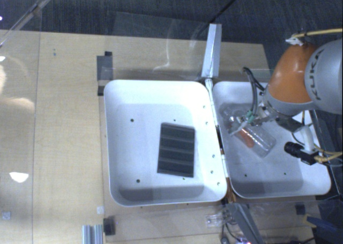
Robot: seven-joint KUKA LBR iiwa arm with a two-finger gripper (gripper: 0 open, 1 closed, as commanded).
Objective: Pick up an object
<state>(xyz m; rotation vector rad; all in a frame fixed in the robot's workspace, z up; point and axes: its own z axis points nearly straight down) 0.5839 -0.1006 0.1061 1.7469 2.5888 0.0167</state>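
A dark grey ribbed rectangular pad [176, 149] lies flat in the middle of the left white bin [120, 130]. In the right white bin [278, 181] a small reddish-brown object [246, 137] lies beside a clear, glassy piece [262, 143]. My gripper [242, 124] hangs low over the right bin's upper left part, right above the reddish-brown object, reaching down from the grey arm with the orange band [292, 79]. Its translucent tip blends with the clear piece, so contact with either object is unclear.
A metal divider bar [211, 58] rises at the back between the bins. Cables [305, 154] trail off the arm over the right bin's right side. Clamps and a black bracket [105, 66] sit on the wooden bench [53, 130] around the bins.
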